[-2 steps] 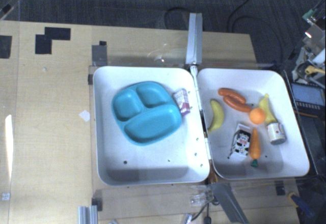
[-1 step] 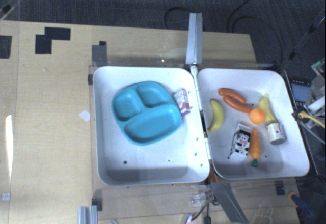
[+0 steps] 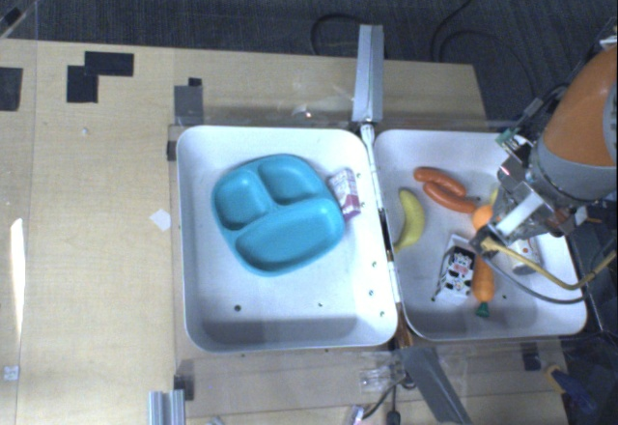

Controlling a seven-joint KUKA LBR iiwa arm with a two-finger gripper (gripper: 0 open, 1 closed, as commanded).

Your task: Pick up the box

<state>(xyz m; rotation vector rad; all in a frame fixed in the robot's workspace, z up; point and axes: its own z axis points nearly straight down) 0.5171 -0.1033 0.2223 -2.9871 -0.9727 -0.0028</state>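
- The arm (image 3: 584,124), grey with an orange band, comes in from the right edge of the frame and hangs over the right bin (image 3: 425,148).
- Its gripper (image 3: 488,241) is low in the right part of that bin, just right of the box and right above the carrot.
- Whether the jaws are open or closed cannot be told; nothing is seen between them.
- The box (image 3: 458,269), small and white with dark and red print, lies flat on the floor of the right bin, in the lower right of the frame, just beside the carrot.
- The carrot (image 3: 484,286), orange with a green tip, lies to the right of the box, its upper end hidden under the gripper.
- A banana (image 3: 411,218) lies near the left wall of the right bin, up and left of the box and apart from it.
- Two sausages (image 3: 444,188), orange-red, lie side by side above the box, near the middle of the bin.
- The left bin (image 3: 203,297) holds a blue divided plate (image 3: 278,212) tilted across its middle.
- A small packet (image 3: 346,191) lies at the plate's upper right edge.
- Both bins sit on a pale wooden worktop (image 3: 87,220), with dark floor along the top of the frame.
- A yellow cable (image 3: 541,270) curves out from the gripper toward the right.
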